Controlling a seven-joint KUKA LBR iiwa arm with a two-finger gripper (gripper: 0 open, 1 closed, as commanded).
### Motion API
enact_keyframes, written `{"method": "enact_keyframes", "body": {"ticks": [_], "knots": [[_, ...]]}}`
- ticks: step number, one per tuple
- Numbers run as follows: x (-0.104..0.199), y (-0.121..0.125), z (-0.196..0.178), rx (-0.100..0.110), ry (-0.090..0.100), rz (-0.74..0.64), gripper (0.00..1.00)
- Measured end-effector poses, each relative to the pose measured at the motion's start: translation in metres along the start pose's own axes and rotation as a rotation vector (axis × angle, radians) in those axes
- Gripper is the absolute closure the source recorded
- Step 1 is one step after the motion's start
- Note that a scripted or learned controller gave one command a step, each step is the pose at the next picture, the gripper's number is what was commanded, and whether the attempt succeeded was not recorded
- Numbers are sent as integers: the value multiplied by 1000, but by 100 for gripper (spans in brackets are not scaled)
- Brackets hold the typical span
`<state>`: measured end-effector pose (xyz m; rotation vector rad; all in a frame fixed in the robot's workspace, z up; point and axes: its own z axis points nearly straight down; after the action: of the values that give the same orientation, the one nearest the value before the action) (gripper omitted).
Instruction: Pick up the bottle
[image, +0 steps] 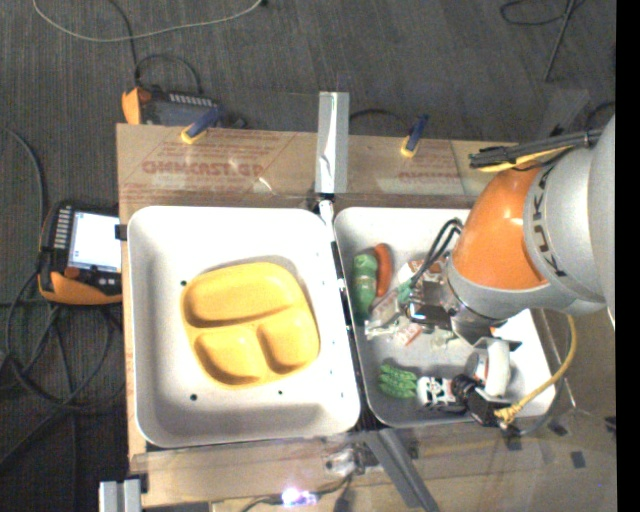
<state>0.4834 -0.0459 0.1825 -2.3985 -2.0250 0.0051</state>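
The tool (422, 300) hangs low in the right bin (532, 348), over a clutter of clear wrapping (385, 320); whether it is wide or narrow cannot be told. Just left of it, near the bin's left wall, lies what seems to be the bottle (364, 273), green, touching an orange-red thing (383, 272). A bumpy green item (397, 380) lies nearer the front. The left bin (150, 300) holds 1 yellow tray (250, 320) with 3 compartments.

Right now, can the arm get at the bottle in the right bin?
Probably yes. The bottle lies uncovered, close beside the claw, and nothing stands between them.
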Motion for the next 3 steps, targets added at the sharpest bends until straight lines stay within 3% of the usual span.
{"method": "enact_keyframes", "body": {"ticks": [1, 2, 3], "knots": [[-31, 93, -69, -2, -3, -195, 0], [55, 85, -191, -3, -3, -236, 0], [5, 102, -57, -1, -2, -490, 0]]}}
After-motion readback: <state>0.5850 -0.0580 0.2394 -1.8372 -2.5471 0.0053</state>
